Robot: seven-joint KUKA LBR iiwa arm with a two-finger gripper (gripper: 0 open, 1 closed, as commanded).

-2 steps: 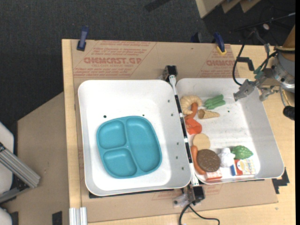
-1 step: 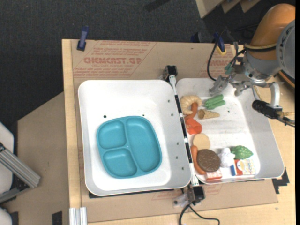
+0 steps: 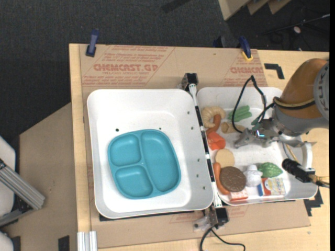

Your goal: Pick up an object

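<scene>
The gripper point(image 3: 245, 138) hangs over the middle of the right bin point(image 3: 272, 94); its grip state cannot be told.

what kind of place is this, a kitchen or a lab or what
Most likely a robotics lab, not a kitchen. A grey and orange robot arm reaches over two white bins clamped to a cardboard-covered bench; one holds toy food, the other a blue tray.

The brown board point(image 3: 157, 67) under the bins had red words that said "CHEMCAST GP" at the back left, and the same red words showed partly at the back right point(image 3: 246, 69), cut off
</scene>
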